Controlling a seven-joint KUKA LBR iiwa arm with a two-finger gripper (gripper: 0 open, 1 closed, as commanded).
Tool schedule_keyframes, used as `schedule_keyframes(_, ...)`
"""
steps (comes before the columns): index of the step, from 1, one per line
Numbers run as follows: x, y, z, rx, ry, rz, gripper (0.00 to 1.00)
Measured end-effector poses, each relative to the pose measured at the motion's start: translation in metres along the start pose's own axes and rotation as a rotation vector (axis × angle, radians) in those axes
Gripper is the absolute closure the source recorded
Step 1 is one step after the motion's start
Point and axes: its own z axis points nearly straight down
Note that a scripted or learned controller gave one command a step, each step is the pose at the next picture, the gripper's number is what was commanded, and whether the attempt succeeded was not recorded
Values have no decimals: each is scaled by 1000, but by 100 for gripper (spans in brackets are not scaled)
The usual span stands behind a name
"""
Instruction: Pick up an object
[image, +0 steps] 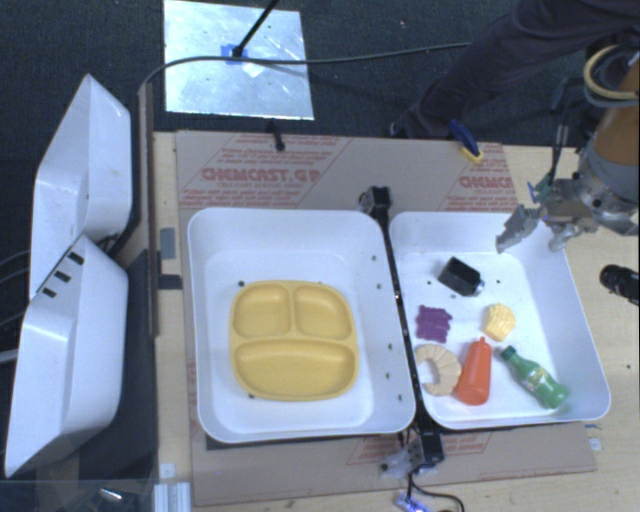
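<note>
The right bin (575, 300) holds several small objects: a black block (460, 275), a purple piece (433, 322), a yellow ridged piece (498, 322), a tan croissant shape (438, 368), an orange bottle (475, 372) and a green bottle (533, 378). My gripper (535, 233) hangs over the bin's far right corner, up and to the right of the black block. Its two fingers are spread apart with nothing between them.
A yellow divided plate (295, 338) lies in the left bin (210, 300). Spare white bins (75, 290) lean at the far left of the bench. A shiny metal sheet (238, 58) and a cable lie beyond the bins.
</note>
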Motion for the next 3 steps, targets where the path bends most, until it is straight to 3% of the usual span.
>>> schedule_keyframes(1,0,1,-4,-7,-1,-1,0)
schedule_keyframes(3,-15,-7,90,-3,0,0,0)
